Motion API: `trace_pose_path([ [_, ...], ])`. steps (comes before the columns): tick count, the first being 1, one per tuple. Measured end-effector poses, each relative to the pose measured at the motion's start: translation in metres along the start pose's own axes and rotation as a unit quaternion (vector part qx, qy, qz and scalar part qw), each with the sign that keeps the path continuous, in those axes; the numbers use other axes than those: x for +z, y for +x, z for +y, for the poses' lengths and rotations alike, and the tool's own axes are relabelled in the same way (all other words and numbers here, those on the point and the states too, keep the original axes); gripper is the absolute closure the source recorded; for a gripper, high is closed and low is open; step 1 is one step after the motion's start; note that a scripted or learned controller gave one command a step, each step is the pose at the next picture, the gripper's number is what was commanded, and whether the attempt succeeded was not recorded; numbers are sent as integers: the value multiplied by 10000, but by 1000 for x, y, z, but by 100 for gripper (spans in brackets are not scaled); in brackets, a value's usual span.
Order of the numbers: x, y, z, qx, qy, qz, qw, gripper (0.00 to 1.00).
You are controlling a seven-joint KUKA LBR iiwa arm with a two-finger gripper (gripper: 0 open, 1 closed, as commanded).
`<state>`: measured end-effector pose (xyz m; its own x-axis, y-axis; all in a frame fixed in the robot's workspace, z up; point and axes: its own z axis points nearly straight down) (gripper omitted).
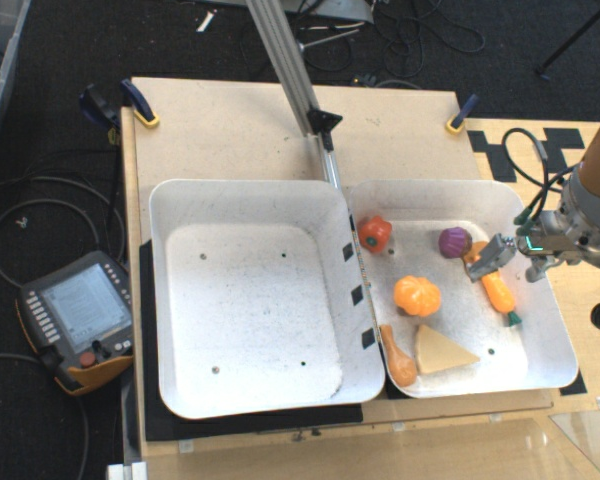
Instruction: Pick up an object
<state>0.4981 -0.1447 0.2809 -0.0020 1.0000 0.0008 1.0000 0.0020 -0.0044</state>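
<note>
Nearest the lens, along the bottom edge of the right bin (540, 363), lie a tan wedge-shaped block (442, 352) and, touching it at its 9 o'clock side, an orange-brown drumstick-shaped toy (398, 358) that rests against the bin's left wall. At 12 o'clock from the wedge, close but apart from it, sits a round orange toy pumpkin (417, 295). Farther up, at about 11 o'clock from the pumpkin, a red tomato-like toy with a green top (376, 232) stands near the divide between the bins. A purple rounded toy (454, 240) lies at 3 o'clock from the red one, well apart from it. A toy carrot (499, 293), orange with a green end pointing to 5 o'clock, lies at 5 o'clock from the purple toy. The claw (500, 253) hangs over the right bin from the arm (585, 203) at 3 o'clock, its grey tip just above the upper end of the carrot and just beside the purple toy; whether its fingers are spread or closed cannot be told, and nothing can be seen between them. The left bin (180, 268) lies at 9 o'clock, touching the right bin along their shared edge. Both bins rest on a pale wooden surface (240, 128), clamped at its far corners. A metal pole (285, 53) slants in from 12 o'clock, and a teach pendant (78, 313) lies on the floor at 9 o'clock.
</note>
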Motion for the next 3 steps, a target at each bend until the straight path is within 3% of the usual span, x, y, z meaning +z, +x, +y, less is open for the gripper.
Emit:
trace_pose_path([
  [1, -2, 0, 1, 8, -21, -4, 10000, 0],
  [3, 114, -4, 6, 17, 6, 3, 10000, 0],
])
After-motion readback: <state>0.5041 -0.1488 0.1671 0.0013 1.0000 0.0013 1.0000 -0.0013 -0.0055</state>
